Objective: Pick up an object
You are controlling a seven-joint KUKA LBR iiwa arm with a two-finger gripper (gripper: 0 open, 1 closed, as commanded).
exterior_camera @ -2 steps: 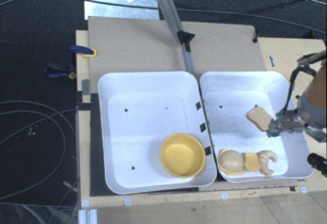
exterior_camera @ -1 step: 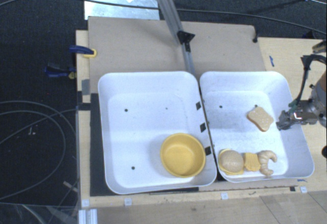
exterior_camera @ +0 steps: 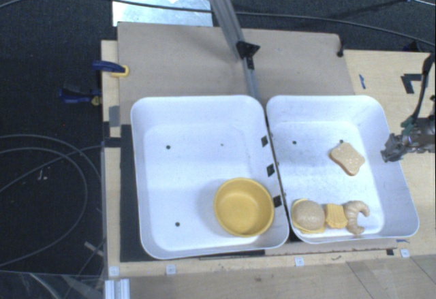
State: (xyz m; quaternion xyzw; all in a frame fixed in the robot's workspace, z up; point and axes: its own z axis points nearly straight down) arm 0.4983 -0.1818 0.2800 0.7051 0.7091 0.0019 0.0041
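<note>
The right bin (exterior_camera: 327,110) holds a tan slice of toy bread (exterior_camera: 347,158) near its middle right. Along its front edge lie a round pale bun (exterior_camera: 308,215), a small yellow piece (exterior_camera: 334,216) and a curled croissant-like piece (exterior_camera: 357,215), packed close together. A yellow bowl (exterior_camera: 244,206) sits upright in the front right of the left bin (exterior_camera: 191,114). My gripper (exterior_camera: 397,146) hangs at the right bin's right rim, a little right of the bread slice, with nothing seen in it.
A grey pole (exterior_camera: 228,15) slants from the top down to the gap between the bins. Blue and yellow clamps (exterior_camera: 95,83) grip the bench's left edge. Cables lie on the dark floor at the left.
</note>
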